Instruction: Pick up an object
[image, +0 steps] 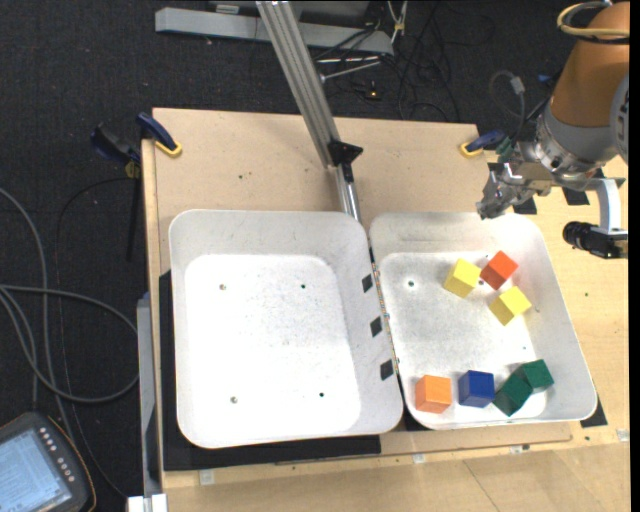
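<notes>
**Operator:** Where does the gripper (497, 203) stand, and what is the state of its fingers?

**Technician:** It hangs over the far rim of the right bin (560, 300), apart from every block. The view does not resolve whether the fingers are apart or together. Nothing sits between them.

**Operator:** Where are the objects?

**Technician:** All lie in the right bin. A yellow block (462, 277), a red block (499, 269) and a second yellow block (510, 304) sit in a tight group in the far half, nearest the gripper. An orange block (433, 393), a blue block (477, 388) and two green blocks (524, 385) line the near wall. The left bin (200, 240) holds none.

**Operator:** What faults are likely from here?

**Technician:** Three, as a judgement. First, the far group is crowded: the red block appears to touch the first yellow one, so a finger may land on a neighbour and push the target aside instead of straddling it. Second, the blocks sit rotated at odd angles; fingers closing across corners instead of flat faces may squeeze a block out. Third, the near row lies against the wall, and the green pair touch each other, leaving little room for a finger on the wall side.

**Operator:** Any labels or writing?

**Technician:** None can be read on the blocks, bins or arm. A screen (35, 475) at the near left corner shows content too small to read.
</notes>
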